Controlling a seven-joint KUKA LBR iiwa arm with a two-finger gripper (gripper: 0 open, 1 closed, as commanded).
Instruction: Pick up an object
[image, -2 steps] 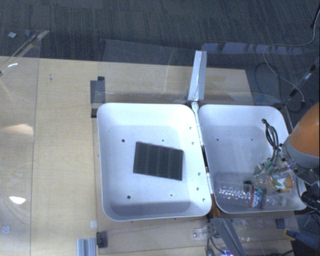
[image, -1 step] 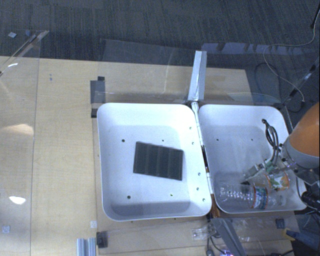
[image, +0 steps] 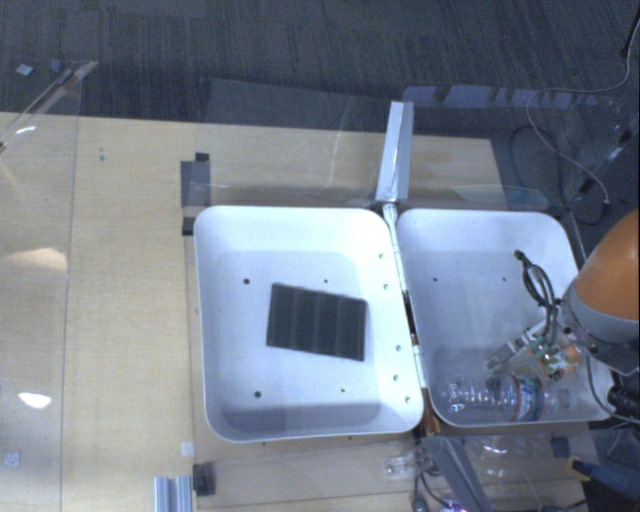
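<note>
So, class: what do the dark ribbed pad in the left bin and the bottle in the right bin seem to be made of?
Dark ribbed pad: probably rubber or foam, matte dark grey with no glare. Bottle: apparently clear plastic, glossy; the white bin floor shows through it.

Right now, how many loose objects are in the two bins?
2. A dark ribbed pad lies flat in the middle of the left bin. A clear plastic bottle lies on its side near the right bin's front edge, beside the gripper. The arm may hide others.
</note>
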